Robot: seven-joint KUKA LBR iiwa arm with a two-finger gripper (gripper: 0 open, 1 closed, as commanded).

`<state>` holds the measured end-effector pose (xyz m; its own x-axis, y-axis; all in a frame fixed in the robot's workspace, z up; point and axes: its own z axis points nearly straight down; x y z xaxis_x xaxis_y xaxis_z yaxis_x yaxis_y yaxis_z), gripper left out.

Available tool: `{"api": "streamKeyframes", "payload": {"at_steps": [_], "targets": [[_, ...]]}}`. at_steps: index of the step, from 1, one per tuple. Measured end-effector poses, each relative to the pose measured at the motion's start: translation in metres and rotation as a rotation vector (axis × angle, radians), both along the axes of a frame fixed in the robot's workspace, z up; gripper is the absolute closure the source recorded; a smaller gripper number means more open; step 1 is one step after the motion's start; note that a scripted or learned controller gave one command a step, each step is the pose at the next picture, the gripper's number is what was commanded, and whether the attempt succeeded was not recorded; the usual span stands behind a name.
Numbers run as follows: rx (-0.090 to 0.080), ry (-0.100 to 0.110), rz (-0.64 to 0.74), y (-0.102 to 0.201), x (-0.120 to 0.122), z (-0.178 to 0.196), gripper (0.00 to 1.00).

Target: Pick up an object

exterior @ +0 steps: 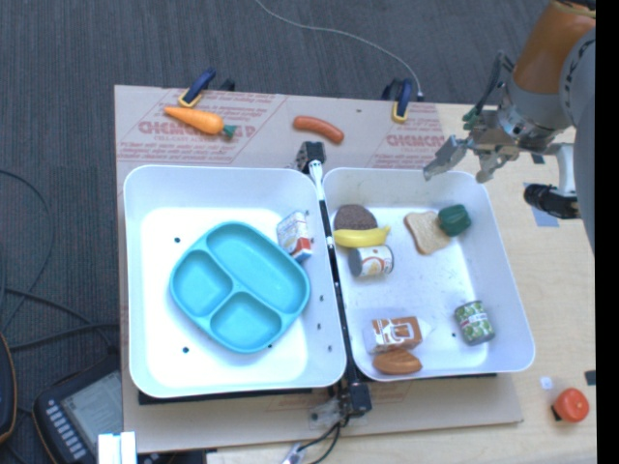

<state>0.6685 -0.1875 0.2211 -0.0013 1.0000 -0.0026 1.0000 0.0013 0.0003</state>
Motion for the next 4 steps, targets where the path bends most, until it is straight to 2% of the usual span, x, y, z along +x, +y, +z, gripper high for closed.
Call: {"api": "streamKeyframes", "payload": {"at_steps": [1,2,3,4], "targets": [[0.0,0.0,0.0,-0.001,-0.008,-0.126,0.0],[-0.001,-0.005,0.0,0.008,-0.073,-0.133,0.0],[-0.003,-0.007,0.0,0.009,-0.073,-0.123,1.0],[0.002,0.0,-0.001,0.04,-0.148,-0.031,1.0]]}}
